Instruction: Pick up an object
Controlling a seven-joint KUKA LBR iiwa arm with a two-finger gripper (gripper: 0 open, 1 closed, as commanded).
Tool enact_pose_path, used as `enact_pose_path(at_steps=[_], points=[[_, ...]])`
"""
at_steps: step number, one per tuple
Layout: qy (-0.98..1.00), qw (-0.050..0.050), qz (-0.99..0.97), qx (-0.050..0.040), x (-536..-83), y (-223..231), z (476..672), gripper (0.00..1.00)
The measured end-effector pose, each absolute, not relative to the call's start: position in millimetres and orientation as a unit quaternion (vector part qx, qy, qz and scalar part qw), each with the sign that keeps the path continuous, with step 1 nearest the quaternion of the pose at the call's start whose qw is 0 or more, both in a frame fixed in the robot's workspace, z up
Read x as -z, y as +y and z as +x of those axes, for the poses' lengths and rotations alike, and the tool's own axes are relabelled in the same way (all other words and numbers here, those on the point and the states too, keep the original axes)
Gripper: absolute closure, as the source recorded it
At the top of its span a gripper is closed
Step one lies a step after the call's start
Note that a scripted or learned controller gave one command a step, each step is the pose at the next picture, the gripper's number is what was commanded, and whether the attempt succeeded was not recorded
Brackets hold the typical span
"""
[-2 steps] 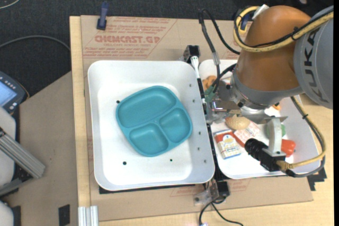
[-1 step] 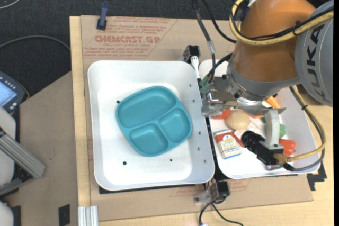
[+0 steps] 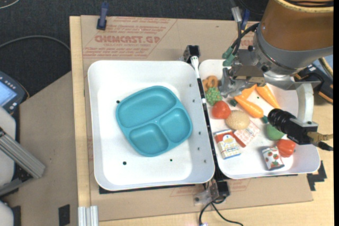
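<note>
The gripper (image 3: 229,87) hangs low over the far left corner of the right bin (image 3: 249,169), beside a pretzel (image 3: 211,82) and a piece of broccoli (image 3: 213,96); whether it grips anything I cannot tell. Nearby lie carrots (image 3: 249,105), a tomato (image 3: 221,109) and a potato (image 3: 237,120). The left bin (image 3: 106,166) holds a blue divided plate (image 3: 153,120).

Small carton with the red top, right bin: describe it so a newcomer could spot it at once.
Start at the right bin, the one crowded with toy food beside the bin holding the blue divided plate. Look along its left side, near the front, just below the beige potato. The small carton lies there: white and boxy with a red top and a printed picture, unlike the rounded vegetables around it.
</note>
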State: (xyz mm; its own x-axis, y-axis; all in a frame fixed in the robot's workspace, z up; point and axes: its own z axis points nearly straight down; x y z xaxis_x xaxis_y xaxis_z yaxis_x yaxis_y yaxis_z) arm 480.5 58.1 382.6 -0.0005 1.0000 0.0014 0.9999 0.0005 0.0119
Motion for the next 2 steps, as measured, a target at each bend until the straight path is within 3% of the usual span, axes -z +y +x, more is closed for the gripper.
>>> enact_pose_path(at_steps=[1, 2], points=[[0.709, -0.002, 0.705, 0.0016, -353.9, 116.8, 478.4, 1.00], [0.708, 0.000, 0.707, -0.0002, -366.0, 113.8, 479.5, 1.00]])
